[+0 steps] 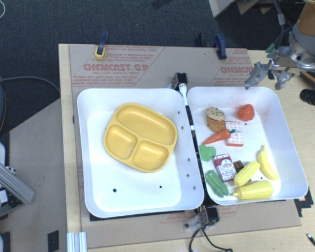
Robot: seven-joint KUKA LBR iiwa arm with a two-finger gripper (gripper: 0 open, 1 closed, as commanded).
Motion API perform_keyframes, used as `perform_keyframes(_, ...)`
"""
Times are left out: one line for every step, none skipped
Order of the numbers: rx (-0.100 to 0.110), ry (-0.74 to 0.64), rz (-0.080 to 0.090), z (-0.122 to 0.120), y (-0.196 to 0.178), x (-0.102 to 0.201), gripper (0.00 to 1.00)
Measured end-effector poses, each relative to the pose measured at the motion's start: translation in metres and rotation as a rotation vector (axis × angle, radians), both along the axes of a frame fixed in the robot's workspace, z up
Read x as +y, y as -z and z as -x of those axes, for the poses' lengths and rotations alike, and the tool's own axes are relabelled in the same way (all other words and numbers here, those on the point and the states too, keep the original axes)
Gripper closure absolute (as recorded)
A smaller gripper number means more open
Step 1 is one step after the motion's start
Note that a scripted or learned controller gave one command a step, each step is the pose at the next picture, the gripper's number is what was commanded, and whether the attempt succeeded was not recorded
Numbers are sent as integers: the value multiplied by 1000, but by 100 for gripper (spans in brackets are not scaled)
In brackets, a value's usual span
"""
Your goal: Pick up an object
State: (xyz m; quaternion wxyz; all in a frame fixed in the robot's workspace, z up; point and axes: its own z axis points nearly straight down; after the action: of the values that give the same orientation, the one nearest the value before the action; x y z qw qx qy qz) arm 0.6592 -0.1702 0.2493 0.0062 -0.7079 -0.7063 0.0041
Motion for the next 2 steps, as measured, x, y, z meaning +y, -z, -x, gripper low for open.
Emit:
perform_keyframes(-14,-3,3,-2,-9,0,0)
perform_keyframes(-7,-3,1,3,54,4,0)
